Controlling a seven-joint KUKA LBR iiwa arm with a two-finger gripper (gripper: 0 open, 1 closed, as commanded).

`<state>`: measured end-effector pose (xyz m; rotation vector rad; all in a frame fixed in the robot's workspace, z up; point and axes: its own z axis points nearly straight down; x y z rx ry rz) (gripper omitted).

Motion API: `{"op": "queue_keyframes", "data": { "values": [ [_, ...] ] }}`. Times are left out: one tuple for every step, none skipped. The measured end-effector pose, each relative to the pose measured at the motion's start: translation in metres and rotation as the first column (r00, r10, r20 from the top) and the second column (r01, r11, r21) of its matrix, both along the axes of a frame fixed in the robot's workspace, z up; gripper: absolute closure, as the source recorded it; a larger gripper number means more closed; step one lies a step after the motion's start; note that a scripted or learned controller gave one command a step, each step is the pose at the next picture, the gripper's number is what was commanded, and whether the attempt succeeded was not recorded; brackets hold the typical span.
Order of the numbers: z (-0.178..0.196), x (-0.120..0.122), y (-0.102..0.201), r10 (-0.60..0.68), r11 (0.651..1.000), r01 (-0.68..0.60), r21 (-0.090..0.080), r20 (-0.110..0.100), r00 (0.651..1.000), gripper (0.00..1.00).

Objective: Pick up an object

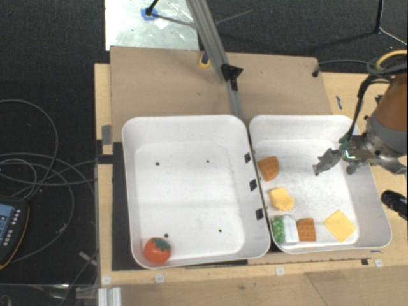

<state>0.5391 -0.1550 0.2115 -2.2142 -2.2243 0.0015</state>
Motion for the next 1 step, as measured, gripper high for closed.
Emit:
{"op": "queue_keyframes", "data": {
  "values": [
    [0.0018, 0.0008, -0.0002, -0.001, 1.0, 0.001, -0.001, 0.004, 1.0, 0.0]
  ]
}}
